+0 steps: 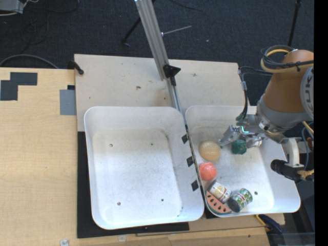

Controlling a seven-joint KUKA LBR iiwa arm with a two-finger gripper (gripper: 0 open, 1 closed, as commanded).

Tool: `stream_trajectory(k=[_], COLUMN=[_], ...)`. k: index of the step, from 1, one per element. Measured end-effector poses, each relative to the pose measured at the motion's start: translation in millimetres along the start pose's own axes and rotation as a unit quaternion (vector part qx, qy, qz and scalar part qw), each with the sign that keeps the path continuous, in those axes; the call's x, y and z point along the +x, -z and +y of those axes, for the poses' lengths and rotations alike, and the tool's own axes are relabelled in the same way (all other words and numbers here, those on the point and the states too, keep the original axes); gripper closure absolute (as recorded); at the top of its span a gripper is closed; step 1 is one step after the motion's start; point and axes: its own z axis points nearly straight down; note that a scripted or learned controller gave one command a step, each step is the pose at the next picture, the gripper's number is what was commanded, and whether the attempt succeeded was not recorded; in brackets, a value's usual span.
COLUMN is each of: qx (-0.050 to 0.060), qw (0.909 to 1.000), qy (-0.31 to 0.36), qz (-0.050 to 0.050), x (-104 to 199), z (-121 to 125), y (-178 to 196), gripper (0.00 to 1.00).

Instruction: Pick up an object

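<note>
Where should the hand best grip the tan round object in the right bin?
Probably across the middle of the tan round object, coming straight down: it is rounded, lies apart from the bin wall, and the red ball sits close on its near side.

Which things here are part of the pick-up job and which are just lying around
In play: gripper, green object right by it, right bin.

Lying about: tan ball, red ball, watermelon slice, two small cans, left bin.
</note>
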Motion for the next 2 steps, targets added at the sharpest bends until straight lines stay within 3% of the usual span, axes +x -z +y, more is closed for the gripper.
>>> stream_trajectory(k=[1,2], qx=[-0.002,0.001], qw=[1.0,1.0], qy=[-0.001,-0.001], qz=[-0.001,0.0], x=[-1,-4], z=[1,-9], y=[2,-55], gripper=[0.0,0.0])
